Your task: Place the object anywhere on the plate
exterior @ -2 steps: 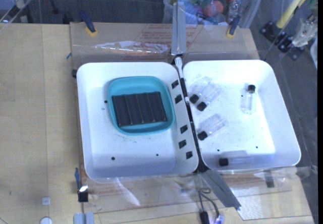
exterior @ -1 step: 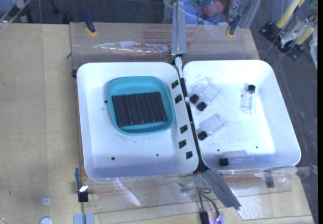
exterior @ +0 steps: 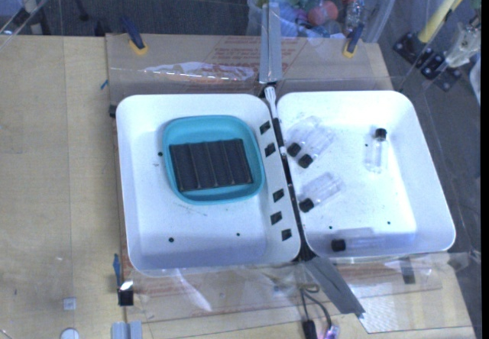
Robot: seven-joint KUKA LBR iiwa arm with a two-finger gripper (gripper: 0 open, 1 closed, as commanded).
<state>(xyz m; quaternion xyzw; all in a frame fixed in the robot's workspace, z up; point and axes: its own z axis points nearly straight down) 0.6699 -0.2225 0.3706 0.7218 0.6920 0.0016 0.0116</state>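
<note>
Two bins (exterior: 137, 177) — one plate (exterior: 210, 131) — five bottles (exterior: 374, 148).

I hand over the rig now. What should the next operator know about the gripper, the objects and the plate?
Blue plate sits in the left bin, carrying a dark ribbed insert.
Four clear vials with black caps lie in the right bin: two near the divider at top, one lower, one upright-looking at right, one along the front wall.
Done: no vial on the plate yet.
Left: pick one vial, place it on the plate.

No legible text, labels, brand marks or nos. anywhere: none on the teal plate (exterior: 212, 159), nor on the clear vials (exterior: 315, 139) right of it.
</note>
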